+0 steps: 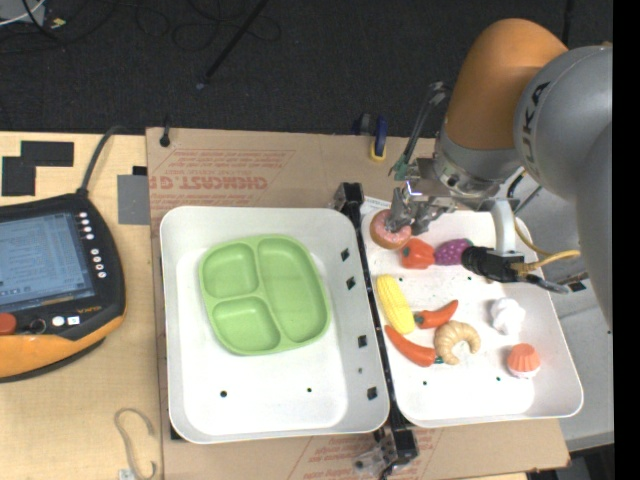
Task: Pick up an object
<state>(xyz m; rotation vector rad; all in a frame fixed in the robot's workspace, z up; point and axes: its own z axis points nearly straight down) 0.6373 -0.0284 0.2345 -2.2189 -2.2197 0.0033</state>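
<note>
Two shallow white bins sit side by side on the table (120, 388). The left bin (190, 368) holds a green divided plate (264, 294). The right bin (555, 393) carries a scatter of toy food: a pink doughnut (384, 232) at its far left corner, a red pepper (418, 255) and a purple piece (455, 251) just beside it, a yellow corn cob (395, 303), a red chilli (437, 315), an orange carrot (409, 345), a tan croissant (457, 339), a white piece (508, 315) and a pink-orange one (523, 360). A handheld control pendant (50, 283) lies at the table's left edge. The grey arm (560, 128) reaches in from the right, its claw (408, 216) low over the doughnut's far edge, the red pepper close alongside. Whether the claw is open or closed cannot be told from this slant, nor whether it touches the doughnut.
</note>
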